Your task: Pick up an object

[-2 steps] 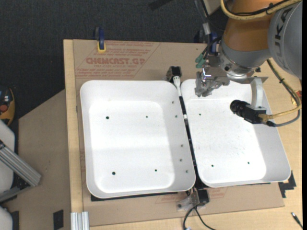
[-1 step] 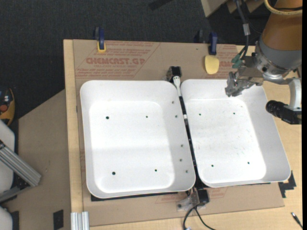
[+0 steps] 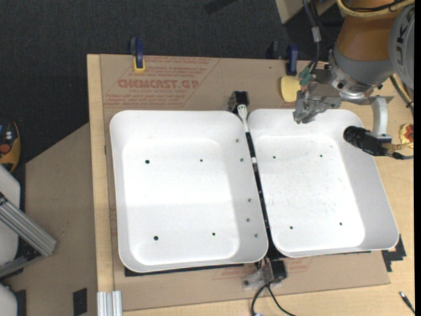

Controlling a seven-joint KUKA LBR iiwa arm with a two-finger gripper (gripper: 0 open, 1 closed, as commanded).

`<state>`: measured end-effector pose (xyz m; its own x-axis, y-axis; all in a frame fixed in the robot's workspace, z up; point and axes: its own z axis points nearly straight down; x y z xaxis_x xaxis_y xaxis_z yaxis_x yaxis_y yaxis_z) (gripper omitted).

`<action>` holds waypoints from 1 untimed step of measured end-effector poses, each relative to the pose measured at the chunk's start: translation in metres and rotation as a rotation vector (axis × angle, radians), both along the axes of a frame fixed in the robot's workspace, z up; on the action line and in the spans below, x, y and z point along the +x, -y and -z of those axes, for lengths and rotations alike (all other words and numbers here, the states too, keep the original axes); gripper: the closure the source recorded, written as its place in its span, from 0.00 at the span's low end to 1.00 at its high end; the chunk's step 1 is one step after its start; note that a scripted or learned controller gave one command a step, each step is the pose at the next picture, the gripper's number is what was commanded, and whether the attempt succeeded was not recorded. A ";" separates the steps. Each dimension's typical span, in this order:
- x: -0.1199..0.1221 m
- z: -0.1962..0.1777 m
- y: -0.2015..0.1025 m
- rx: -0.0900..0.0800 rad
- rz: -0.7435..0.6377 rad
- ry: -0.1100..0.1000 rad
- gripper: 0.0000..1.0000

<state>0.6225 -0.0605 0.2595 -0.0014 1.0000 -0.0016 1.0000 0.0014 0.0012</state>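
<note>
The tool (image 3: 306, 114) hangs over the right bin's (image 3: 368, 236) far rim; whether it is spread I cannot tell. A pale yellow object (image 3: 288, 88) lies on the table just beyond that rim. Centre over it before descending.

"CHEMCAST GP" on the brown board (image 3: 164, 81)

Both bins, left (image 3: 131, 196) and right (image 3: 375, 203), looked like smooth white plastic with a slight sheen. The board (image 3: 99, 110) beneath them appeared to be matt brown cardboard or fibreboard, printed in red. The arm's band (image 3: 365, 38) was glossy orange. The gripper (image 3: 306, 114) looked like dull grey metal. The floor (image 3: 66, 18) resembled dark, rough carpet.
</note>
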 end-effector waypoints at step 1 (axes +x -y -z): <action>-0.010 -0.053 -0.030 0.002 -0.002 0.006 1.00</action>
